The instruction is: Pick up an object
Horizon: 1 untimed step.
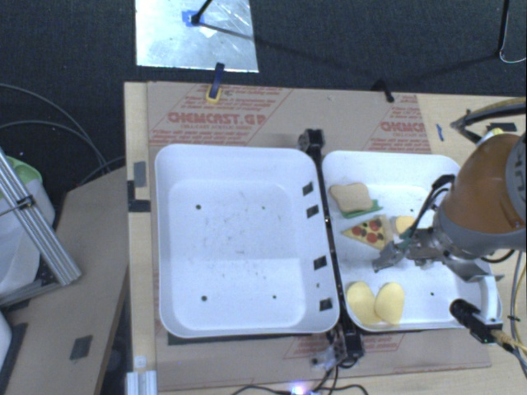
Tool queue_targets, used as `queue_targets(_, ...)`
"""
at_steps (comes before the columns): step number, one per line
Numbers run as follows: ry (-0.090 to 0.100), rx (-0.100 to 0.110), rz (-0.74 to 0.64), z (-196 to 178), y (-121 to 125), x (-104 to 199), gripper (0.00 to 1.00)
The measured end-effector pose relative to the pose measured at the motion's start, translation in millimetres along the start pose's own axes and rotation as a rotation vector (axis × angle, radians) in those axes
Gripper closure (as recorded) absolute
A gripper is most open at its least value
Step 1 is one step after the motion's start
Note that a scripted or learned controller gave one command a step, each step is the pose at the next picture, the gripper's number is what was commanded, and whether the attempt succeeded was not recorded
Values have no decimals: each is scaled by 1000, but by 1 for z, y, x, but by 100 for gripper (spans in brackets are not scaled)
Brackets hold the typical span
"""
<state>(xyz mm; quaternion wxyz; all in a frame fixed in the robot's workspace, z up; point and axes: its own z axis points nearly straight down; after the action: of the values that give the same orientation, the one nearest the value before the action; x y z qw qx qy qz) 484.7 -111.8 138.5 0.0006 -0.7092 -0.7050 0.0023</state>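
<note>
We see two shallow white plastic bins side by side on a bench topped with printed cardboard (272, 109); the left bin (235, 241) shows only small dark specks on its floor, and the right bin (420, 171) holds the toy food. In the right bin a tan sandwich-shaped piece (352, 195) sits near the far left corner on a green leaf-like strip (365, 210); just in front of it lies a triangular pizza slice with red dots (367, 232); a small yellow piece (405, 224) rests just beside the slice; two pale yellow rounded pieces (375, 300) lie together, touching, by the near wall. The grey arm with its orange band (494, 189) reaches in from the right over this bin; its two-finger gripper (390, 257) hangs low between the pizza slice and the yellow pair, near both; whether it is parted or closed we cannot tell, and we see nothing in its grasp.
</note>
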Motion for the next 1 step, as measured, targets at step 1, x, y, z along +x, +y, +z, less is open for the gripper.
queue_targets(1,9,-10,-24,-48,2,141,0)
